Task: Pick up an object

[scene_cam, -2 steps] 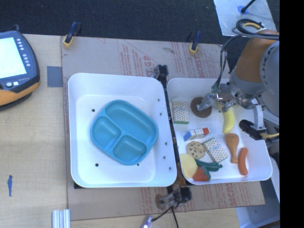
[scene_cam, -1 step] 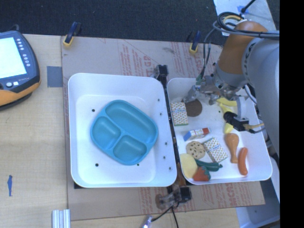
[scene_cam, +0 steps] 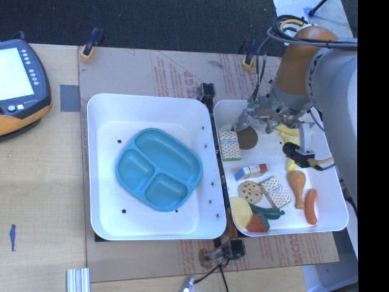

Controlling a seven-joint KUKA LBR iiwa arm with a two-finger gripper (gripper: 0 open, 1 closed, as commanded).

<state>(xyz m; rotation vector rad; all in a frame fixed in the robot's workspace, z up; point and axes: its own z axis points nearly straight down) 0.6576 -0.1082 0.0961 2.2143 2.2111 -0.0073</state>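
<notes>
Bench of pale wood point(scene_cam: 42, 193) spreads under everything, with a sheet of brown printed cardboard point(scene_cam: 158, 72) laid over its middle. My grey arm with the orange band point(scene_cam: 331, 96) comes in from the right, over the far end of the right bin.

On the cardboard sit two shallow white bins side by side, touching along their inner edges. The left white bin point(scene_cam: 97, 163) holds one thing, a blue plastic plate with three compartments point(scene_cam: 159, 169), lying flat near its centre. A grey and orange handheld screen unit point(scene_cam: 18, 84) rests on the bare wood at the far left.

The right white bin point(scene_cam: 325, 224) carries the small things I could pick. My gripper point(scene_cam: 258, 113) hangs over its far left corner; whether my jaws stand wide or narrow I cannot tell, and I see nothing held in them. Just below it lies a flat brown round disc point(scene_cam: 247, 139), beside a small patterned carton point(scene_cam: 229, 145). A yellow banana point(scene_cam: 284, 131) lies near my wrist. Nearer the camera come a tan drumstick point(scene_cam: 296, 184), an orange-red sausage point(scene_cam: 310, 205), a patterned square packet point(scene_cam: 276, 191), a pale yellow rounded lump point(scene_cam: 239, 210), a green pepper point(scene_cam: 267, 212) touching a red piece point(scene_cam: 258, 224), a round speckled cookie point(scene_cam: 250, 191) and a small white tube with a red cap point(scene_cam: 251, 171).
</notes>
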